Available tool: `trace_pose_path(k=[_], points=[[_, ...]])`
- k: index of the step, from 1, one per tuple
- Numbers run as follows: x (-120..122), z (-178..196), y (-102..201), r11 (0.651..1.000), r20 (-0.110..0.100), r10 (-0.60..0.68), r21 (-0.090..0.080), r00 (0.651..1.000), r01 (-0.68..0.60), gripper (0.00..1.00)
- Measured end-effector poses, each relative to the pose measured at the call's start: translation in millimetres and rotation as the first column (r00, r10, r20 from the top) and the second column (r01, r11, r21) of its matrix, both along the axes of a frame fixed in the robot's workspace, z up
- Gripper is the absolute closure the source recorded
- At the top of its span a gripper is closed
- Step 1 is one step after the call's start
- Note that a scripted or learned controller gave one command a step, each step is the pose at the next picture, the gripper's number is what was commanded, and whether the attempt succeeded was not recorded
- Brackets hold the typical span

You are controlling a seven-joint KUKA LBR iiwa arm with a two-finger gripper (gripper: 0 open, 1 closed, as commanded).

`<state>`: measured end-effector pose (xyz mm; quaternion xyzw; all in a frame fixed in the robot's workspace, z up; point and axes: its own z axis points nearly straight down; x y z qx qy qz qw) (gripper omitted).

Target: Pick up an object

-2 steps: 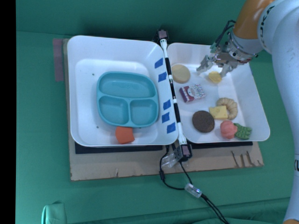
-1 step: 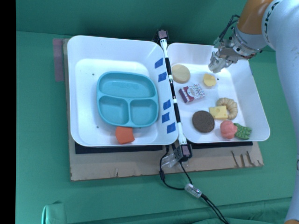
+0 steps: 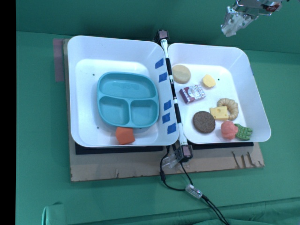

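Gripper: the silvery two-finger gripper (image 3: 231, 26) hangs high over the green backdrop, up past the far right corner of the bins; honestly can't tell if it's clenched or released, and nothing shows in it.
Right bin: the shallow white plastic right bin (image 3: 255, 93) sits below the gripper, a bit to its left, well apart from it.
Closest picks: small yellow chunk (image 3: 209, 81) and pale round cracker-like disc (image 3: 181, 73), both on the bin floor nearest the gripper.
Next out: red-and-white little box (image 3: 192, 93), then a tan ring-shaped pretzel (image 3: 230, 105) touching a yellow cheese-like wedge (image 3: 219, 112).
Far from gripper: dark brown round cookie (image 3: 204, 122), plus a pinkish-red lumpy toy (image 3: 228, 130) right against a green leafy piece (image 3: 243, 132).
Left bin: the white left bin (image 3: 84, 69) is farthest off, holding a teal three-compartment plate (image 3: 127, 100) with an orange block (image 3: 125, 135) just beside its near edge.
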<state>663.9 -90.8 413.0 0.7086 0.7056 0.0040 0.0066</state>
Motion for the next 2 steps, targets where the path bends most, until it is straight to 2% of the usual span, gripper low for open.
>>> trace_pose_path(k=[1, 2], points=[[-0.1, -0.7, -0.2, 1.000, -0.001, -0.001, 0.000, 1.000, 0.001, 0.00], [8.7, -151.7, -33.2, 1.000, -0.006, -0.004, -0.003, 1.000, 0.004, 0.00]])
